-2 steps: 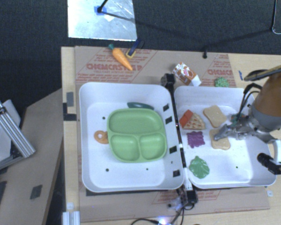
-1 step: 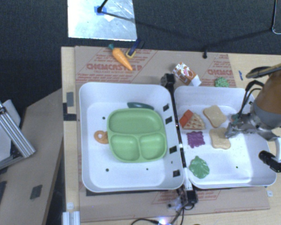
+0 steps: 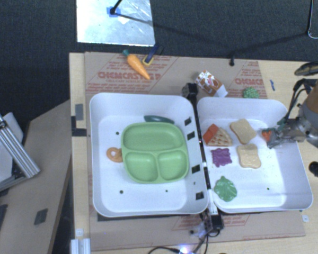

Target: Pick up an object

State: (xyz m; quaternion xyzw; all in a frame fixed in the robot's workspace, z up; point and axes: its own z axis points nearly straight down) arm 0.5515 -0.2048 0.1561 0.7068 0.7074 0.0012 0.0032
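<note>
Step in hand: the approach — the gripper (image 3: 274, 138) sits low over the right-hand bin (image 3: 294, 194) near its right wall, with nothing visibly lifted clear yet.
Arm: the grey arm (image 3: 315, 112) reaches in from the right edge, and its working end points leftward into the bin.
Gripper state: I cannot tell whether it is parted or closed; the end is dark and small against the white floor.
Nearest object: a small orange-red piece (image 3: 266, 135) lies touching or just beside the gripper tip, on its left. Whether it is caught by the gripper cannot be judged.
Other candidates: a pale bread slice (image 3: 243, 130) lies to the gripper's left and slightly farther from the viewer; a second bread slice (image 3: 248, 156) lies to its left and nearer; beyond those, well to the left, are a pizza wedge (image 3: 216, 136), a purple piece (image 3: 221, 156) and a green leaf (image 3: 225, 189).
Not in reach now: the green divided plate (image 3: 154, 152) and an orange ring (image 3: 114, 155) lie in the other bin (image 3: 103, 194), well apart from the gripper across the divider.
Next move calls for: judging by position, settling squarely over the orange-red piece, closing firmly, then rising straight up — the piece is small and close to the bin wall, so a slight offset could push it aside rather than take it.
Progress: early to middle, as a judgement; no lift is evident.
</note>
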